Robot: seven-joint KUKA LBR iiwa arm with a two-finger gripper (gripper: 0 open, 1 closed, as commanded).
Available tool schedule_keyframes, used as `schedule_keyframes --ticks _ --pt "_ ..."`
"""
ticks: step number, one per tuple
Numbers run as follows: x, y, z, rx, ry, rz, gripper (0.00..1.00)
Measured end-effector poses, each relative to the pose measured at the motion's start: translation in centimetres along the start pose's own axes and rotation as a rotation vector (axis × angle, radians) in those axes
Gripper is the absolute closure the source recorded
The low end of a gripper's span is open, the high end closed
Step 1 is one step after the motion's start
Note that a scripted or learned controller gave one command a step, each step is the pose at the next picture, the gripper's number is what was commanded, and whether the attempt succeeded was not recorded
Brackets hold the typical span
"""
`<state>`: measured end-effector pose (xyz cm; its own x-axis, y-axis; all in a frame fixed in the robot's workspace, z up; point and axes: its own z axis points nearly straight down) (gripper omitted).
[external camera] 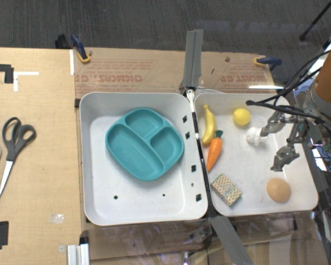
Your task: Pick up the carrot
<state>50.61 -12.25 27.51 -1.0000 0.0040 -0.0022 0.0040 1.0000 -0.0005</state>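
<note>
Over the right bin (298, 200), the end effector (278, 143) hangs with fingers spread and nothing between them.
Reaching in from the right, the arm (326, 81) sets its two fingers over the bin's right half, one near a small white object (255, 137), the other above a tan ball (278, 190). The carrot (214, 153) lies at the bin's left wall, tip toward the near side, its top touching a banana (209, 125); a lemon (241, 117) sits toward the far wall and a patterned sponge (226, 189) near the front. Bare floor lies between carrot and fingers. A teal plate (145, 143) occupies the left bin (94, 164); scissors (13, 148) rest on the table (33, 203).
</note>
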Motion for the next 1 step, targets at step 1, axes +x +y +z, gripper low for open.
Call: schedule_keyframes --ticks 1 --pt "-1.64 -2.24 12.89 0.0 0.002 -0.118 0.0"
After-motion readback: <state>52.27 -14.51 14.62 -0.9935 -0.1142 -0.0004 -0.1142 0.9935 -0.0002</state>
